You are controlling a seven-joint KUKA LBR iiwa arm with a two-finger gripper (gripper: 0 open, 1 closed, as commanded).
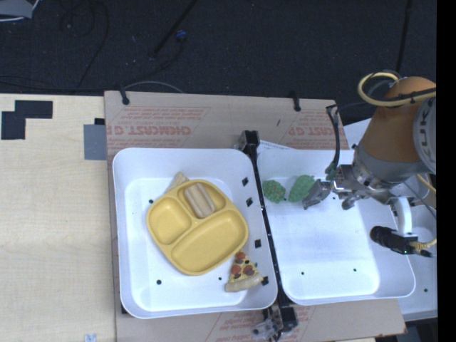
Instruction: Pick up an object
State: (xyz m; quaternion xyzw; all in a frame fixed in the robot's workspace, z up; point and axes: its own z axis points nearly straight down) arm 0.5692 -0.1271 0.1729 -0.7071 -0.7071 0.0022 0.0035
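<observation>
My gripper [330, 198] hangs over the upper middle of the right bin [342, 283], under the grey wrist and orange band. Its two fingers stand apart, open, with only white bin floor showing between them. A green broccoli-like piece [301, 187] lies just left of the left fingertip [312, 199], close to it or touching it. A second, smaller green piece [273, 189] rests further left, near the wall between the bins.
The left bin [135, 276] holds a yellow divided plate [206, 244] with a tan bread roll [200, 200] in its top compartment. A pizza slice [244, 274] lies at that bin's lower right. A black cylinder [390, 239] juts over the right bin's right rim.
</observation>
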